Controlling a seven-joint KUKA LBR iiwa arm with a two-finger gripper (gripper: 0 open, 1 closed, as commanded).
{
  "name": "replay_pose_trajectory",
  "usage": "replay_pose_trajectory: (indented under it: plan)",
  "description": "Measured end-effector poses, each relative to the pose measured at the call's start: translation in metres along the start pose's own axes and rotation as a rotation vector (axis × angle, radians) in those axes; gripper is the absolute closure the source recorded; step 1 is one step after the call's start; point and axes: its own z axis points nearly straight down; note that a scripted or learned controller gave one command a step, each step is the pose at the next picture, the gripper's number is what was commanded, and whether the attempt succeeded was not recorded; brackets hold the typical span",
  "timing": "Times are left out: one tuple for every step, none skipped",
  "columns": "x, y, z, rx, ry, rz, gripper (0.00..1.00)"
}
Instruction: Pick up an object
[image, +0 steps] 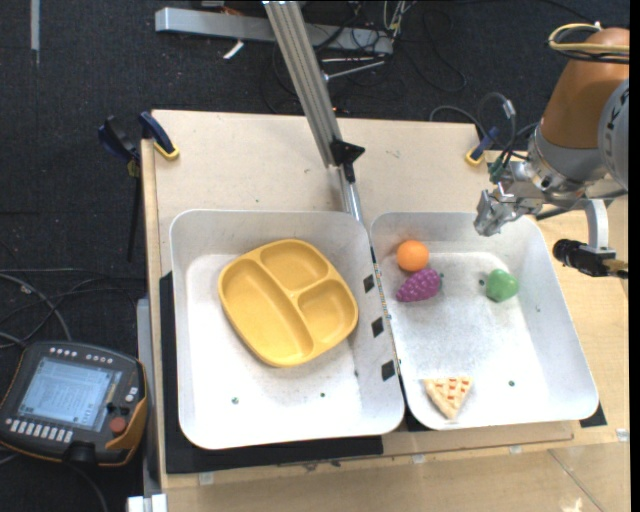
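Over the right bin's (560, 300) far rim my pincer (488, 222) hovers, grip unreadable from here, green toy (501, 286) just below.

Left bin (200, 400): divided plate (288, 300) inside, near centre.
Right bin (540, 390): round fruit (412, 255) at 10 o'clock; grape bunch (419, 285) touching it, just before; apple (501, 286) at 2 o'clock; waffle piece (449, 395) at 7 o'clock.
Gripper (488, 222): over right bin's 1 o'clock rim.
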Motion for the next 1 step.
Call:
replay_pose_trajectory:
  plan:
    - [0.0469,-0.0020,-0.0140,0.003,0.002,-0.005,1.00]
